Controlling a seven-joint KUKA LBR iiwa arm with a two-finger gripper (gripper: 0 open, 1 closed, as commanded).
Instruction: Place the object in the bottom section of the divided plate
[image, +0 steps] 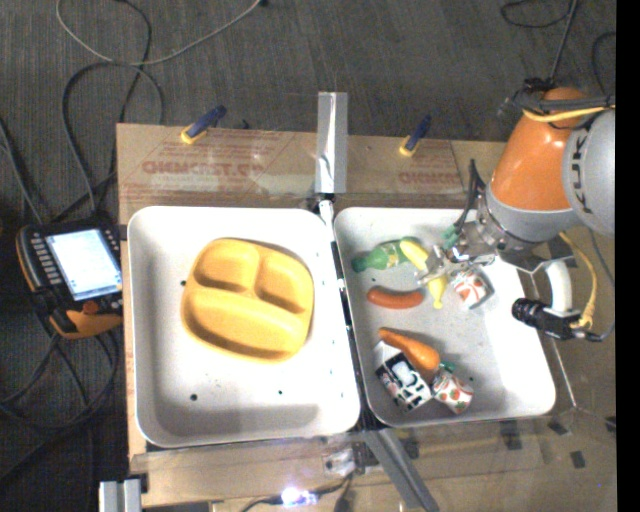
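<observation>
Pincer (452, 258): low in the right bin (520, 395), at its 12 o'clock part; grip state cannot be told. Yellow banana (437, 288) just at its 7 o'clock, red-and-white carton (470, 289) at 5 o'clock, both close below. Green item (377, 257) at 9 o'clock; red sausage (395, 297) at 8 o'clock. Carrot (412, 347) and black-and-white carton (403, 380) toward 6 o'clock. Yellow divided plate (248, 298): centre of the left bin (160, 400), well apart at 9 o'clock.

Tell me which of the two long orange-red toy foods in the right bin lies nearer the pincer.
The slim red sausage, just left of the pincer. The fatter orange carrot lies lower, beside the black-and-white carton.
</observation>
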